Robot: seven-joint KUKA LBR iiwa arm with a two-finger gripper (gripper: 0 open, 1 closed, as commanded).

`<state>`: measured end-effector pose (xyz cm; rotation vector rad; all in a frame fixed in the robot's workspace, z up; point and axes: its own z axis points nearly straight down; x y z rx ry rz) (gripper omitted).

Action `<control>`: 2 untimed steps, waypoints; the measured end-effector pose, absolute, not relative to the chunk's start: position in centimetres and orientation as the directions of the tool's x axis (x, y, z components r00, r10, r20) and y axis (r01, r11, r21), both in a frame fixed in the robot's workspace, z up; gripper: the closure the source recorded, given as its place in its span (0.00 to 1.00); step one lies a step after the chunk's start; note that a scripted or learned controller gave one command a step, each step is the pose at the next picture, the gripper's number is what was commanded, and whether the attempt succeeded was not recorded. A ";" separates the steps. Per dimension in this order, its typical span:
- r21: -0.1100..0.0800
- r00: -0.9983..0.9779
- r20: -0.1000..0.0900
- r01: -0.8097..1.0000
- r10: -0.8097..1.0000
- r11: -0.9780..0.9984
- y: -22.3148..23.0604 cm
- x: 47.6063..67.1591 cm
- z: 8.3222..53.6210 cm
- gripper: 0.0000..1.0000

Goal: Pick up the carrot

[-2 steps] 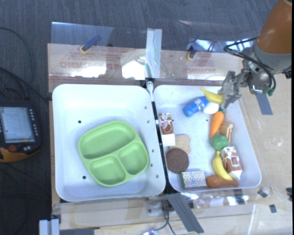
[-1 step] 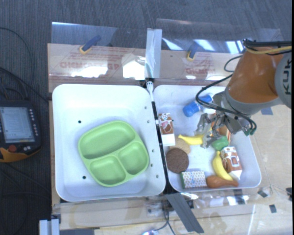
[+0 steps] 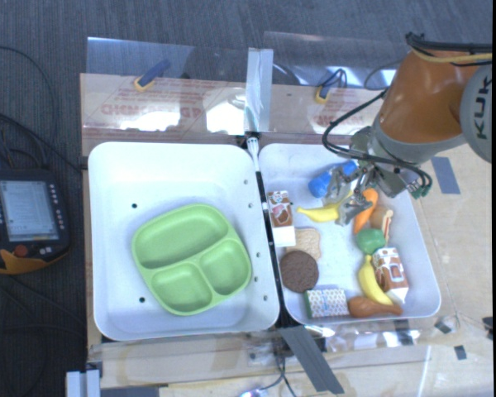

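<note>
While jaws (image 3: 357, 190) hang over right bin (image 3: 426, 279) | carrot (image 3: 365, 211) beneath | jaw state unclear

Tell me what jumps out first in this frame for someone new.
Probably the green divided plate, alone in the left bin. Next, the right bin, crowded with toy food: two bananas, a brown cookie, small cartons. Above its far side the grey and orange arm hangs, its claw down by the orange carrot and a blue piece.
</note>
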<state>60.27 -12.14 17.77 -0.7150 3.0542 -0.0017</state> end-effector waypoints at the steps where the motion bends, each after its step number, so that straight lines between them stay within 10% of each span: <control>1: -0.007 -0.926 -0.009 -0.377 -0.377 0.926 -15.2 58.0 24.8 1.00; 2: -0.003 -0.874 -0.004 -0.486 -0.486 0.874 -16.2 54.7 9.6 1.00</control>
